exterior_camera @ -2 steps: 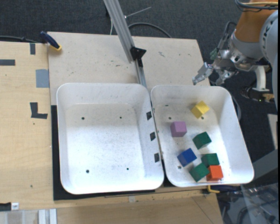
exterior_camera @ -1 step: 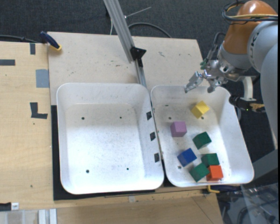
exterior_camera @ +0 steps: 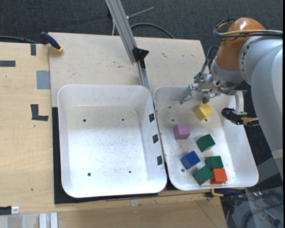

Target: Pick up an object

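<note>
Camera view
Bins: two white bins side by side on the surface, left bin (exterior_camera: 107, 141) and right bin (exterior_camera: 237, 146).
Blocks: seven in the right bin, namely one yellow block (exterior_camera: 204, 112), one purple block (exterior_camera: 182, 131), one blue block (exterior_camera: 190, 159), one orange block (exterior_camera: 219, 175) and three green blocks (exterior_camera: 205, 142).
Gripper (exterior_camera: 199, 93): over the right bin's far edge; whether the fingers are apart or together, cannot tell.
Holding: nothing seen between them.
Yellow block: just below the gripper, near the far edge, tilted, corners turned diagonal to the bin's walls; roughly cubic, no clear long axis.
</note>
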`<state>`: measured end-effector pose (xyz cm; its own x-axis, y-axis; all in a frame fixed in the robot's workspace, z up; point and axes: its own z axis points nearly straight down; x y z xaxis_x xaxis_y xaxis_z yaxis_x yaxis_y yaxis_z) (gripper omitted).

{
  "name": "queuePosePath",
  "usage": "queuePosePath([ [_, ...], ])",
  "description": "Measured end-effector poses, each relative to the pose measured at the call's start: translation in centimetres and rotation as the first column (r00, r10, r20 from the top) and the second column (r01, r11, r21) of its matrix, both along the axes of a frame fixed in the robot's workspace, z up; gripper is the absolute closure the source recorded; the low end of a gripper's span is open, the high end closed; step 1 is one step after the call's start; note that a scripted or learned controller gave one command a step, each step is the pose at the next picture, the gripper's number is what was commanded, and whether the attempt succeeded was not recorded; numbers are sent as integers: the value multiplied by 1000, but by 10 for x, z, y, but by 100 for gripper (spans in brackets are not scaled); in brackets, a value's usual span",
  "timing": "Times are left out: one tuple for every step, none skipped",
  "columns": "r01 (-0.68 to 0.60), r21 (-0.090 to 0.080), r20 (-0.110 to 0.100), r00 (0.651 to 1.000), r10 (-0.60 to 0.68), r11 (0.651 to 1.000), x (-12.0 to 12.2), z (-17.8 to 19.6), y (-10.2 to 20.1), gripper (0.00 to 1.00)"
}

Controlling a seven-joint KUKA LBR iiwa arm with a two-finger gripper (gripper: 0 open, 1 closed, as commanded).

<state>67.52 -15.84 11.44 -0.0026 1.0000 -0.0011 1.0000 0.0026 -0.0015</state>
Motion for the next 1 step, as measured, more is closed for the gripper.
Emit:
queuePosePath([
  [-1, 1, 1, 1000, 1, 1000, 1, 13, 1, 100],
])
